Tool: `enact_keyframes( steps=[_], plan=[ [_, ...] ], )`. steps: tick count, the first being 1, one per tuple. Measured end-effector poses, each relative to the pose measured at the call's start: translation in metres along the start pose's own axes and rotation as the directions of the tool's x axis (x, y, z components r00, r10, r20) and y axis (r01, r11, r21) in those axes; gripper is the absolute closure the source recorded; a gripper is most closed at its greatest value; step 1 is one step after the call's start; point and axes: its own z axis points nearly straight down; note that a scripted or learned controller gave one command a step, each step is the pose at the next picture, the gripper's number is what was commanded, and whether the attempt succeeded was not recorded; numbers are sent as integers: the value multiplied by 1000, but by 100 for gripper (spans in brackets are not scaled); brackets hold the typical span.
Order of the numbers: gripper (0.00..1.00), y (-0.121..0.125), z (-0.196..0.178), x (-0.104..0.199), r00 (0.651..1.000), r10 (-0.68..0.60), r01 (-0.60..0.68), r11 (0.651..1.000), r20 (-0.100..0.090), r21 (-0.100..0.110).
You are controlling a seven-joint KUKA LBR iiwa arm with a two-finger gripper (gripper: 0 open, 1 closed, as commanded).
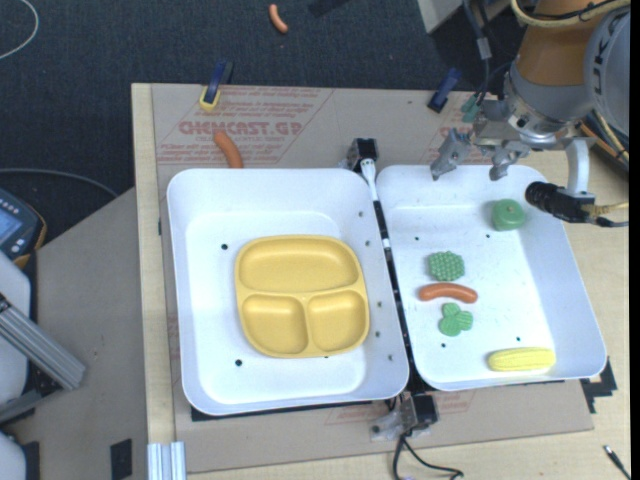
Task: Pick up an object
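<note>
Two white bins sit side by side on the bench. Left bin (pixel 190 268) holds a yellow tray (pixel 300 295) with three compartments. Right bin (pixel 570 298) holds five items: a green disc (pixel 507 214) near the far right corner, a green studded piece (pixel 446 265), a sausage (pixel 448 292) just below it, a green leafy piece (pixel 455 319), and a corn cob (pixel 520 359) at the near edge. The gripper (pixel 470 165) hangs over the right bin's far rim, fingers apart, holding nothing, left of the disc. A second sausage (pixel 229 149) lies on the cardboard beyond the left bin.
</note>
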Motion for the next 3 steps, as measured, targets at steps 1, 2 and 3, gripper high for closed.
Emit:
enact_keyframes(
  steps=[1,2,3],
  plan=[
    [0,3,-9,0,1000,-2,2,1000,2,-14],
    [0,2,35,5,1000,-3,3,1000,2,-10],
    [0,-1,97,0,1000,-1,1,1000,1,-9]
  ],
)
